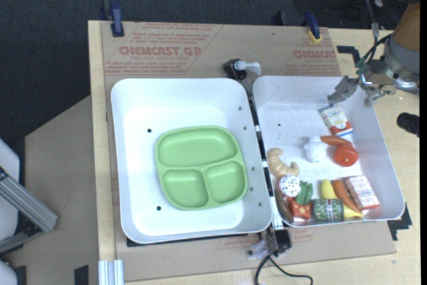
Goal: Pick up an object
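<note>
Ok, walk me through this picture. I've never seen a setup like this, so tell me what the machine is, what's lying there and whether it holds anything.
One camera looks down at a slant on a bench with two white bins. The machine is a robot arm reaching in from the right; its gripper hangs over the right bin's far edge. Whether it holds anything cannot be told. That bin holds small toy foods: a tomato, a carton, a croissant, a can. The left bin holds a green divided plate.
</note>
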You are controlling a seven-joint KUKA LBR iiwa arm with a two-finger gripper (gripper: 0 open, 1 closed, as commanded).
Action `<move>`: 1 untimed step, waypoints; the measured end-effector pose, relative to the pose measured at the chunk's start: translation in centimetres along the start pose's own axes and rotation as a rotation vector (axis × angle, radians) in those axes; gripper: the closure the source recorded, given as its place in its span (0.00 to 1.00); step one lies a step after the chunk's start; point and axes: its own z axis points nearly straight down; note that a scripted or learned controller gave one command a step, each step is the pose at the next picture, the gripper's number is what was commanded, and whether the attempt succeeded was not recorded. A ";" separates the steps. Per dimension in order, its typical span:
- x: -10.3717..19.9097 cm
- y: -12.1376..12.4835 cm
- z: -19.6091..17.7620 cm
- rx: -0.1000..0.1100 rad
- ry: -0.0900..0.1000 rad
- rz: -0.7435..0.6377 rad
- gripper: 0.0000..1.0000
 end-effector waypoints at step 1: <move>-0.9 -1.0 11.5 -0.007 -0.005 0.000 0.00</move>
